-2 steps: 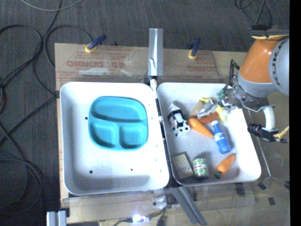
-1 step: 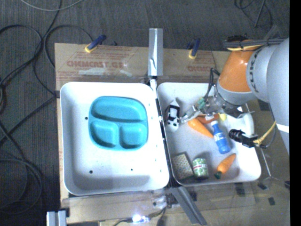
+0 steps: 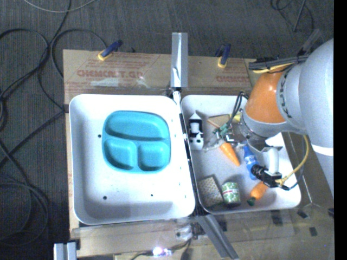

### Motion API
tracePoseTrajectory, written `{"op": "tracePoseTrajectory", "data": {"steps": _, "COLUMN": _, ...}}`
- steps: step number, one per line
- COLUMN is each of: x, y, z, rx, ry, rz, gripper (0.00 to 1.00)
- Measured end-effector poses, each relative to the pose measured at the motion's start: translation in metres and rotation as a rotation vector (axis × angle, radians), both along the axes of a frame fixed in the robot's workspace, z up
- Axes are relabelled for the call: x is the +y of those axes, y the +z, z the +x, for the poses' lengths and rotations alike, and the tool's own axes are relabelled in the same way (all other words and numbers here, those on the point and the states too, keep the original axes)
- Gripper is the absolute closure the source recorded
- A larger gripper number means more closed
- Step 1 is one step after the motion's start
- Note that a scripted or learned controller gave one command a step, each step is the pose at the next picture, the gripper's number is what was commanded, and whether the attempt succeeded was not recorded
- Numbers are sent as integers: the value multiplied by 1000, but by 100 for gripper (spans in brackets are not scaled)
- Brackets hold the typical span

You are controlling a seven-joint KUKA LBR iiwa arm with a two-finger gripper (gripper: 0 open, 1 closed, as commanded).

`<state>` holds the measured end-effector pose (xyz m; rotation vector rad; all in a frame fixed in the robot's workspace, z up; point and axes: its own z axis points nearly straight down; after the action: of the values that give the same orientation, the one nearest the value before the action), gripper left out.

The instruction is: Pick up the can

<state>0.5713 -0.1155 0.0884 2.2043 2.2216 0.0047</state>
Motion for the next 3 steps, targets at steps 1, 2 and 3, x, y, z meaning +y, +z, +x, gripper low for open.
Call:
{"op": "tracePoseTrajectory", "data": {"steps": 1, "x": -100, "y": 54, "z": -29, "rx": 18, "ry": -181, "rz": 6, "gripper": 0}}
{"op": "tracePoseTrajectory", "data": {"steps": 2, "x": -57, "y": 0, "z": -83, "rx": 1, "ry": -314, "rz": 4, "gripper": 0}}
{"op": "tracePoseTrajectory", "data": {"steps": 3, "x": -56, "y": 7, "z": -83, "rx": 6, "ry": -314, "rz": 6, "gripper": 100}}
